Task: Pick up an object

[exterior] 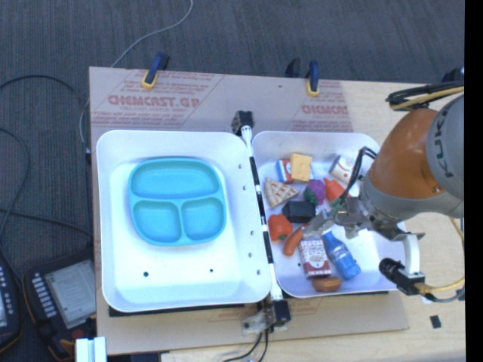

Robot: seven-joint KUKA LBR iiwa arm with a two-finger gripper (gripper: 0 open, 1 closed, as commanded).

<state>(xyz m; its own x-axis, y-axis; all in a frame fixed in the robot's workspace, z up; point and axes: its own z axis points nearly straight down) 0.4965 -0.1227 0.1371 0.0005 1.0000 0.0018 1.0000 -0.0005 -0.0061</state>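
right bin (361, 143) crowded; claw (332, 221) inside

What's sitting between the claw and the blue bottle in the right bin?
Nothing visible. The claw hangs just above and left of the blue bottle. The red packet lies close against the bottle's left side and could crowd a grasp.

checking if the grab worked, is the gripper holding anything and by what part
It cannot be told. The gripper sits low in the right bin over the black item, beside the blue bottle, but no object is seen between its fingers.
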